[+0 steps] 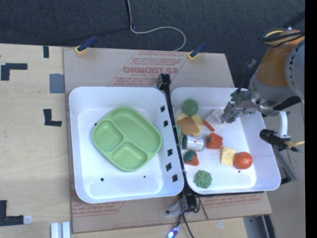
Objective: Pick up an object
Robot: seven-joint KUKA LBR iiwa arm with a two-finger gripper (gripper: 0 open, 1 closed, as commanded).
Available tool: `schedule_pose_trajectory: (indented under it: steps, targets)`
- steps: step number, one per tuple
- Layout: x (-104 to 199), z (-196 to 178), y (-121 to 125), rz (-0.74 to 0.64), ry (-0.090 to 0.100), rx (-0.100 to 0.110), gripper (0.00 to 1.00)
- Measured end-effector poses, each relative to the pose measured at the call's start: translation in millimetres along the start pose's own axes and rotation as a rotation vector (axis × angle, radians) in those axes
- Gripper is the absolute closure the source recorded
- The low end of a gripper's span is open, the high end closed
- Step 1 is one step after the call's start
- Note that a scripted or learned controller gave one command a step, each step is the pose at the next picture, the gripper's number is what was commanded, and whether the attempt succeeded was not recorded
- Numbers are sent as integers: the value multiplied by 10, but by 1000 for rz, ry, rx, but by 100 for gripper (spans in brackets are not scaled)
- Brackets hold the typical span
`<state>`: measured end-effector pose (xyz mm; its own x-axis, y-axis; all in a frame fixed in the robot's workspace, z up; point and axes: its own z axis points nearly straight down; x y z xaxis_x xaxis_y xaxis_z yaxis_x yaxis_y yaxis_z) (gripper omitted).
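My pincer (pixel 229 114) hangs low over the upper right part of the right bin (pixel 262 182), its tip slanting down toward the left, and I cannot tell how its fingers stand from this slanted view. Just beside its tip lies a small clear packet (pixel 213 117) with a red strip (pixel 208 125) at its lower end; the strip's long axis runs diagonally, from upper left to lower right. Whether I touch the packet I cannot tell. The rest of the bin's load lies below and to the left of me: a green ball (pixel 189 106) near the upper left, a yellow piece (pixel 197 120) and a brown bun-like piece (pixel 188 126) just beneath it and touching each other, a silver can (pixel 193 143) lying on its side with its long axis across the bin, a red pepper (pixel 214 141) beside the can, a strawberry (pixel 191 157), a broccoli floret (pixel 202 178) near the front wall, a cheese wedge (pixel 228 155) and a tomato (pixel 242 160) touching it. The left bin (pixel 81 148) holds a green divided plate (pixel 127 138), turned at an angle, with three compartments. Both bins sit on cardboard (pixel 99 68) on the table (pixel 29 148).
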<state>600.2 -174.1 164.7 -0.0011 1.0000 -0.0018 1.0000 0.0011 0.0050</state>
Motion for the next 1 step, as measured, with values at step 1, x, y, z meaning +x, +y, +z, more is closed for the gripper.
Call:
schedule_pose_trajectory:
  steps: [1]
  targets:
    - [8, -427, 18, -1, 0, 1, 100]
